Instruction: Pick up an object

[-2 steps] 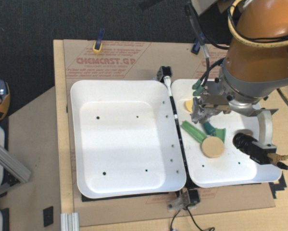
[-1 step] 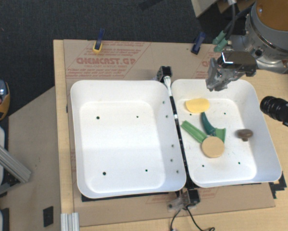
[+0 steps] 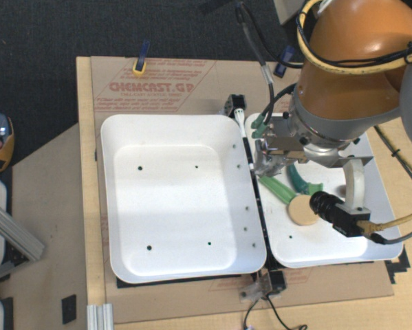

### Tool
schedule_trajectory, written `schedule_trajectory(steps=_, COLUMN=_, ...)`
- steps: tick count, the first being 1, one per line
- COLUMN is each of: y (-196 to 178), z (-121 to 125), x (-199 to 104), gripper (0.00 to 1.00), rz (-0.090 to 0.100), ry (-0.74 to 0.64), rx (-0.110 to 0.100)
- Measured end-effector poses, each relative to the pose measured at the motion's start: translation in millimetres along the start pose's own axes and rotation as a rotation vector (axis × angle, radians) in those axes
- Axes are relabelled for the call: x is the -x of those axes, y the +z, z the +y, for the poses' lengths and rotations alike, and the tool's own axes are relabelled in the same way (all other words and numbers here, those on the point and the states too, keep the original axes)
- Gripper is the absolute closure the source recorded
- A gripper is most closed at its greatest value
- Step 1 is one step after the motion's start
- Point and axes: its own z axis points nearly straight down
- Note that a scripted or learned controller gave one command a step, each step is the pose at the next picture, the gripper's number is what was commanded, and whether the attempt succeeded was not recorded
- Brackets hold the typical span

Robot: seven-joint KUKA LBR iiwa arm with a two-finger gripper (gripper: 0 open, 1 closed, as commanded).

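Loomed over the right bin (image 3: 329, 253), gripper (image 3: 271, 158) with jaw state impossible to tell; lay just below-right of it, green object (image 3: 280, 189), long axis diagonal, beside tan disc (image 3: 302, 211).

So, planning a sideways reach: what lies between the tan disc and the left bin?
In the camera view, a green strip lies on the right bin's floor between the tan disc and the left bin.

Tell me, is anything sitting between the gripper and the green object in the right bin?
Nothing visible does. The gripper sits low at the right bin's left edge, directly above the green object. The tan disc lies beyond it, off the path.
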Motion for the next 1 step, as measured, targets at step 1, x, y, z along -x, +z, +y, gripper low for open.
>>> schedule_trajectory(steps=1, y=-97.8, z=0.6, x=-42.0, gripper=1.0, rz=0.006, ry=-0.005, rx=0.026)
